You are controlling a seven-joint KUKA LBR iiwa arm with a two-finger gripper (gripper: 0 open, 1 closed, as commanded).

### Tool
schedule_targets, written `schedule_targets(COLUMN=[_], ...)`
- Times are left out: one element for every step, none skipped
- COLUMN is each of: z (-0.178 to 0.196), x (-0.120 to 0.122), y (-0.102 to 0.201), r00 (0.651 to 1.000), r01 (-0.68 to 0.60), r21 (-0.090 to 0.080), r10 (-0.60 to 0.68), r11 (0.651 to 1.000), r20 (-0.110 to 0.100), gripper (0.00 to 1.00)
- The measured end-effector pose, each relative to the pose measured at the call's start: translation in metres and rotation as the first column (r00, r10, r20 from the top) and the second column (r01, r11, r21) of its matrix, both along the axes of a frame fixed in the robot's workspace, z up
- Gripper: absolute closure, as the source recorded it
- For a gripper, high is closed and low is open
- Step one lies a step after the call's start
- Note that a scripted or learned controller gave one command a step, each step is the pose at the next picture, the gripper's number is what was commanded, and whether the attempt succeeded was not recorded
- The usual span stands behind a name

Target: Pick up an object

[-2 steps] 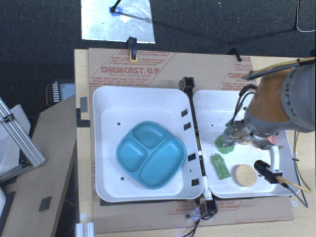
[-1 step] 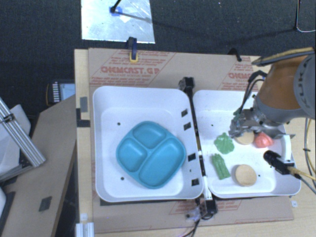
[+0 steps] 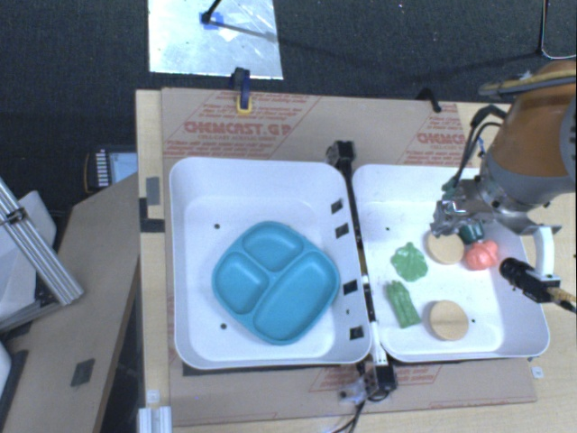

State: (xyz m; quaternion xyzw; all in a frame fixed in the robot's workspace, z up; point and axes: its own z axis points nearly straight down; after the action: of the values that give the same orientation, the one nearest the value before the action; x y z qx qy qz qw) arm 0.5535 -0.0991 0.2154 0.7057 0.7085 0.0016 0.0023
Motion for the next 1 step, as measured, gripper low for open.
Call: schedule_targets(z=[0.0117], x=[-0.0022], y=[0.0506], r00=[1.0], r01=[-0.005], r21=[0.002], r10=[0.005], r11=[1.0], r20=[-0.002], gripper=[1.0])
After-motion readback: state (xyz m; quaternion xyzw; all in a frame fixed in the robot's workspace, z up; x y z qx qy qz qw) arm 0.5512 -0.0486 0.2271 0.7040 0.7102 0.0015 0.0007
